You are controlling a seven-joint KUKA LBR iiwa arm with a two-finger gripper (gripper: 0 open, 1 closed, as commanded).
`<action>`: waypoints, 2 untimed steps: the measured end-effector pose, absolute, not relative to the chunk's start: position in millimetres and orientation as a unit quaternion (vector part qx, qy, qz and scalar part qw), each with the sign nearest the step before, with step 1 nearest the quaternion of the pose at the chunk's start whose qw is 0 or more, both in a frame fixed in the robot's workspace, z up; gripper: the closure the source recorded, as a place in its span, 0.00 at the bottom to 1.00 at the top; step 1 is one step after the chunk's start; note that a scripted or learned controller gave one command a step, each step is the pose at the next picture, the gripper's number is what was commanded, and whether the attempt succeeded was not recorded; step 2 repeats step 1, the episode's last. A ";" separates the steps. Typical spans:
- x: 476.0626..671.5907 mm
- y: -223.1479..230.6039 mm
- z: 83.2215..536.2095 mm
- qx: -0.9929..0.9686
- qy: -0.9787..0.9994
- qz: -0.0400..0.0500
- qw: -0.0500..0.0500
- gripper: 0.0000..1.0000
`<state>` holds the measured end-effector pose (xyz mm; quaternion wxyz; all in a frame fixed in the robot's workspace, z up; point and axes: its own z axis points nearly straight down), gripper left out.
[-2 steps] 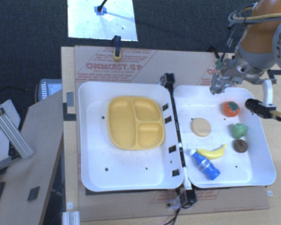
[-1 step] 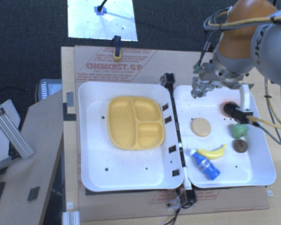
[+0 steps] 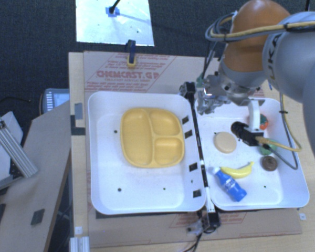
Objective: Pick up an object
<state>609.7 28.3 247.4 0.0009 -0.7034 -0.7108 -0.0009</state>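
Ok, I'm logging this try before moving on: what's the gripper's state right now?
Gripper: cannot be told whether it is open or closed. It hangs over the far left corner of the right bin.

There are two white bins point(image 3: 105, 193) point(image 3: 283, 190), one yellow tray point(image 3: 142, 140), one banana point(image 3: 237, 170), one blue bottle point(image 3: 230, 185), two round discs point(image 3: 225, 142) point(image 3: 270, 163).

We see a pale wooden tabletop point(image 3: 76, 161) covered by a brown cardboard sheet point(image 3: 147, 73) with red print. Two shallow white bins sit on the sheet, touching along their shared edge: the left bin point(image 3: 102, 161) toward 9 o'clock, the right bin point(image 3: 290, 189) toward 3 o'clock. At 12 o'clock a yellow-tipped clamp point(image 3: 131, 56) sits on the sheet's far edge.
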 end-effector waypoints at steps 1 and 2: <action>598.0 77.7 231.6 -0.704 -0.710 0.000 0.001 1.00; 598.0 77.7 231.6 -0.704 -0.710 0.000 0.001 1.00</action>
